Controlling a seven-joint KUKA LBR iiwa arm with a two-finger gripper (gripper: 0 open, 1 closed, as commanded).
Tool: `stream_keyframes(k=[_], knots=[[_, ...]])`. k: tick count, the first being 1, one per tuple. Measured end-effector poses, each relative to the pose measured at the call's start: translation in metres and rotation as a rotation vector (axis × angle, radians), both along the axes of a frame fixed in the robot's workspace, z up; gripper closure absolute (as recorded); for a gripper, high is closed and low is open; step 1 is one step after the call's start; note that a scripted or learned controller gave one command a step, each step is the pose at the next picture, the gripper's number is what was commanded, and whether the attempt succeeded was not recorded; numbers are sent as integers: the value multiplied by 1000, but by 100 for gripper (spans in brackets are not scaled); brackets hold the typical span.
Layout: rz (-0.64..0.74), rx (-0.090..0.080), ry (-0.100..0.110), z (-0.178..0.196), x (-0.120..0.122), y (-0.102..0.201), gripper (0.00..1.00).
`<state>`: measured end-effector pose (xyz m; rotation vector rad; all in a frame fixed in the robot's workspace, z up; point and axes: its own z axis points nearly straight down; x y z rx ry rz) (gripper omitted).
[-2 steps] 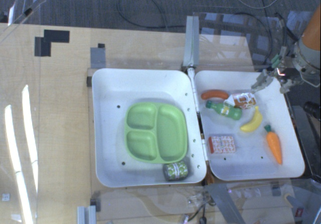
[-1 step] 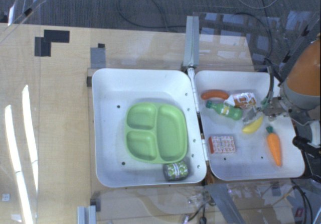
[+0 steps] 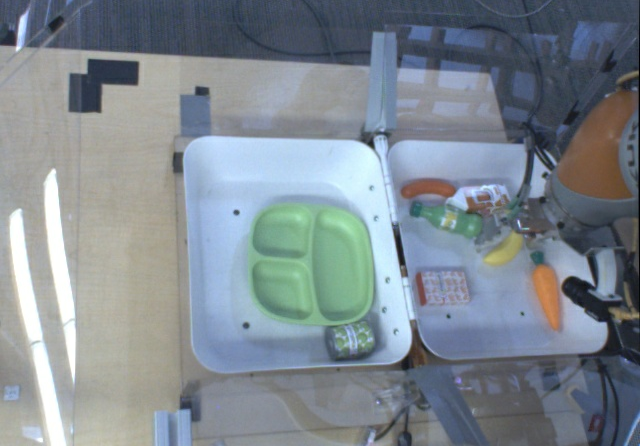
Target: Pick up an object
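Two shallow white bins are seen side by side on the wooden bench, the left bin being the wider and the right bin sitting against it. The grey arm, with its orange band, is brought in from the right over the right bin's far right corner. Most of the left bin's floor is taken up by a green divided plate, and a small green can is laid on its side just beside the plate's near edge. In the right bin, an orange carrot is found near the right wall, a green bottle lies on its side, and a red sausage lies just behind it. A white packet, a yellow banana and a red patterned card are also seen there. The gripper is placed low among the packet, bottle and banana; how far it is spread, and whether anything is grasped, cannot be told.
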<state>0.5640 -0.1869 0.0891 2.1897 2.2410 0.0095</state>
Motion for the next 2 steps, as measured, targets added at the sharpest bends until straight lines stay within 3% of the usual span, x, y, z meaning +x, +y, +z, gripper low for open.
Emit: stream_keyframes(k=[1, 2], knots=[[3, 0, -8, 13, 3, 1, 100], [-105, 2, 1, 124, 50, 74, 100]])
